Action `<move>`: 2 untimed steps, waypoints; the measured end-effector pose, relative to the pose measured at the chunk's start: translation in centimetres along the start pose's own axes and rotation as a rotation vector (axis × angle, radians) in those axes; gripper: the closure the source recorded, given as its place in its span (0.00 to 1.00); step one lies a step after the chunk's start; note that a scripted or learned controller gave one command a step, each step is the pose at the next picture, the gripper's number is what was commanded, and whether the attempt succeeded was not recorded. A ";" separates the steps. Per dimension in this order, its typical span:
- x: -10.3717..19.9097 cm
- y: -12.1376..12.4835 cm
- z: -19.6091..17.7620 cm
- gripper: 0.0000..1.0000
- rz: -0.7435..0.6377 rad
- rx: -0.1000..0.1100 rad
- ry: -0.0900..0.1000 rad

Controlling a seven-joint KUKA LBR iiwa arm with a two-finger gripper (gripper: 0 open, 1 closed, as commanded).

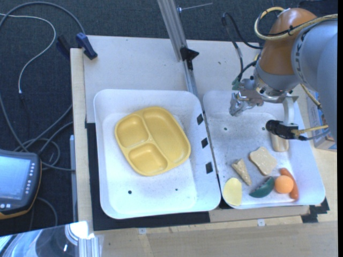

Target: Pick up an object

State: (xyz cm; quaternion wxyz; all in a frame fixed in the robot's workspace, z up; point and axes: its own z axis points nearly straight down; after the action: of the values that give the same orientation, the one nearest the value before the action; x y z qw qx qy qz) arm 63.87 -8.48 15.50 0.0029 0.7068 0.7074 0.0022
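Candidate objects crowd the right bin's (220, 143) near corner: bread slice (262, 160), cracker wedge (241, 171), yellow disc (232, 191), green piece (261, 188), orange ball (284, 184) against a carrot (290, 182).

Risk, as I judge it: items touch or sit just beside one another, so a descent could nudge neighbours or pinch two; the ball may roll.

Bread's long axis runs diagonally, far-left to near-right; the wedge lies roughly parallel to it.

Gripper (237, 107) hangs over the bin's far end, well apart from the cluster, nothing between its fingers; open or shut, cannot tell.

Left bin (107, 143) holds a yellow tray (153, 141).
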 end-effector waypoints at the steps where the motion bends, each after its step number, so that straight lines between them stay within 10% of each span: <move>1: -0.6 -0.2 -6.3 1.00 0.000 -0.002 -0.001; 2: -0.5 -0.1 -7.0 1.00 0.000 0.004 0.001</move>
State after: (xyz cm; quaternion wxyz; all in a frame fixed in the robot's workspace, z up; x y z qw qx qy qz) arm 63.71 -9.01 22.54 0.0012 0.7068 0.7074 0.0012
